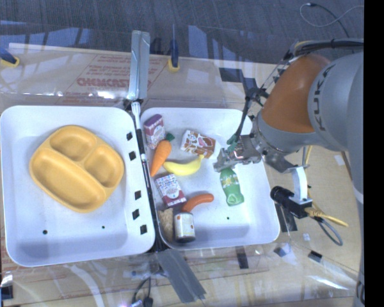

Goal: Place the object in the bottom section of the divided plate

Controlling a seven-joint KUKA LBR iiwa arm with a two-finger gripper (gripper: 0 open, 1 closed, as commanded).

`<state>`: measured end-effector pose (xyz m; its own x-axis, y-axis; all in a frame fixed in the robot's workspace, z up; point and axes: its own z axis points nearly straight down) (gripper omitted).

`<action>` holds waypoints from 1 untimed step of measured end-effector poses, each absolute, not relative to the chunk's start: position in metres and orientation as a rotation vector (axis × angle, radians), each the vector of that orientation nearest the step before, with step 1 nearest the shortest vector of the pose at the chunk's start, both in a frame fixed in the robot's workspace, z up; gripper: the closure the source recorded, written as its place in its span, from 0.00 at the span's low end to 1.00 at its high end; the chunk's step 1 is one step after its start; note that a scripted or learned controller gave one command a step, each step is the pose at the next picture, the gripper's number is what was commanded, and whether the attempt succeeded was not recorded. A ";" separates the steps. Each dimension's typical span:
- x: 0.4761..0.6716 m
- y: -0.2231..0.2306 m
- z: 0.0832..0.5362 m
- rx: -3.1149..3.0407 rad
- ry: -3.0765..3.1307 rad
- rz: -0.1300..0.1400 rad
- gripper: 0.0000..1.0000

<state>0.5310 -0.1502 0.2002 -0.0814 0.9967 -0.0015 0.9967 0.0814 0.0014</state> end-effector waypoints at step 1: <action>0.565 -0.050 0.226 2.297 2.144 -0.003 1.00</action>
<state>0.5649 -0.0504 0.2261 0.0689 0.9976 -0.0006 0.9976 -0.0689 -0.0018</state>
